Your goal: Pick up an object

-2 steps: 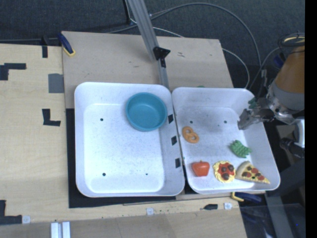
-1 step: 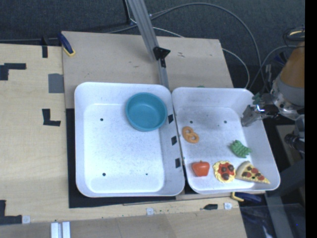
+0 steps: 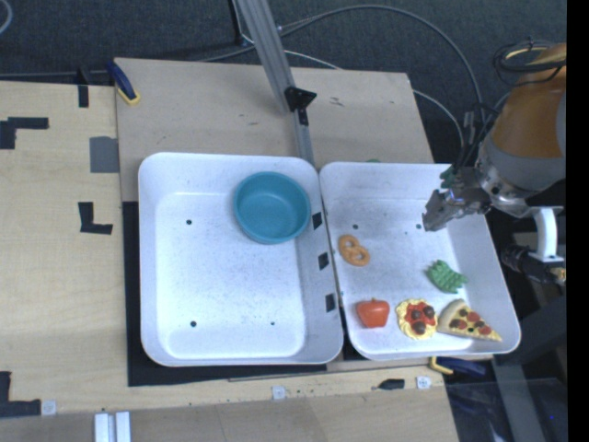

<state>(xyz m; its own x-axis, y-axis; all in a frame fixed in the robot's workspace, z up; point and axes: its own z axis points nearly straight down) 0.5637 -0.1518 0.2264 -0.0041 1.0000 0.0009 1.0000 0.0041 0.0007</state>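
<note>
The right bin (image 3: 386, 196) holds a brown pretzel (image 3: 353, 250), a red tomato-like toy (image 3: 373, 312), a round yellow pizza (image 3: 416, 318), a pizza slice (image 3: 468, 321) and a green leafy piece (image 3: 445, 275). A blue bowl (image 3: 271, 206) sits at the back of the left bin (image 3: 193, 284). My gripper (image 3: 438, 214) hangs over the right bin's right side, behind the green piece and apart from it. Nothing shows between its dark fingers.
A grey metal pole (image 3: 276, 63) slants down from the top to the gap between the bins. Cables (image 3: 442, 72) run across the dark floor behind the bench. A blue and yellow clamp (image 3: 125, 87) sits at the board's far left corner.
</note>
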